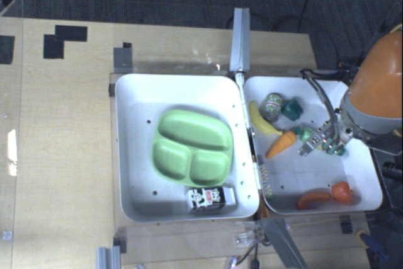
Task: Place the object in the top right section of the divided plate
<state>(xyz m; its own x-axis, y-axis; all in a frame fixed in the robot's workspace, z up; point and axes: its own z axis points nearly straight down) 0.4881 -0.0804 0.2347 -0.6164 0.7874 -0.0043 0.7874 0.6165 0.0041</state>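
A green divided plate [192,147] lies in the left bin [135,198], with one long section at the back and two smaller ones in front. My gripper [321,140] hangs low over the middle of the right bin [362,173]. It is just right of an orange carrot [281,143] and a small green piece [306,133]. Nothing shows between the plate and the gripper. The arm's orange band [378,79] covers the bin's right rear corner.
In the right bin lie a yellow banana [261,120], a small can [272,104], a teal block [291,109], a red sausage [313,199] and a tomato [341,191]. A black-and-white carton [208,198] lies in the left bin in front of the plate.
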